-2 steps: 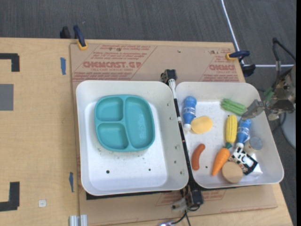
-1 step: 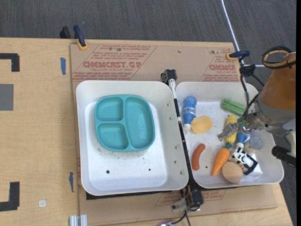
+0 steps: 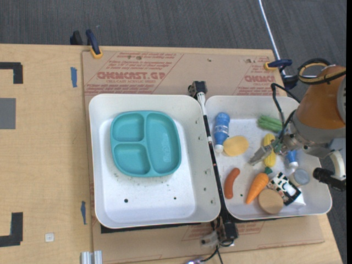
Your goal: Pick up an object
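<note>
Over right bin (image 3: pixel 324 202), claw (image 3: pixel 268 152) touching yellow toy (image 3: pixel 269 159)

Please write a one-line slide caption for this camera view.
Gripper low in the right bin among toy foods; teal divided plate in the left bin.

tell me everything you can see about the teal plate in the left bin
The teal plate is a rounded-square divided dish, plastic by its look, with three compartments: two small ones on the left, one long one on the right. It lies flat, upright, toward the back of the left bin, resting on the bin's white floor. Nothing lies in it and nothing else touches it.
</note>
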`<action>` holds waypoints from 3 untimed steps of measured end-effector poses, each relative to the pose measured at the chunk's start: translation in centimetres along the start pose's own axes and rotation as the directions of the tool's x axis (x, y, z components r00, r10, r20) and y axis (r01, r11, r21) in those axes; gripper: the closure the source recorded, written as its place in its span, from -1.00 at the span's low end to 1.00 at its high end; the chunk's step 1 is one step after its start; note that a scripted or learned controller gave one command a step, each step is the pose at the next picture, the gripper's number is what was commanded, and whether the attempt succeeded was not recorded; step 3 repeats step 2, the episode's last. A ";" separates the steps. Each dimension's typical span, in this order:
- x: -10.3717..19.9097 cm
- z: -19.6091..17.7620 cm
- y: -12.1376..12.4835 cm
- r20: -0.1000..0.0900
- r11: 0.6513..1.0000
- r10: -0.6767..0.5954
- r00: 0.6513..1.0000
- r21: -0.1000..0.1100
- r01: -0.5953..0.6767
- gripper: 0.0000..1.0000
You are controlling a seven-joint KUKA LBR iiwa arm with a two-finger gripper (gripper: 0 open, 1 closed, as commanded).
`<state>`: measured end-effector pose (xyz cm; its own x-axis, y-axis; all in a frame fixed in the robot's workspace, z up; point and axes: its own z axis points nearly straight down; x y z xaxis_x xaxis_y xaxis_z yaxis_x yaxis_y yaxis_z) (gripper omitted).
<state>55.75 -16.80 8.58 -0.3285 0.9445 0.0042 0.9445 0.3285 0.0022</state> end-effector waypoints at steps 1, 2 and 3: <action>-0.2 -1.1 0.1 0.007 1.000 0.002 1.000 -0.004 -0.002 1.00; 6.1 -10.3 -6.1 0.002 0.960 0.281 0.960 0.004 -0.281 1.00; 6.1 -10.3 -6.1 0.002 0.960 0.281 0.960 0.004 -0.281 1.00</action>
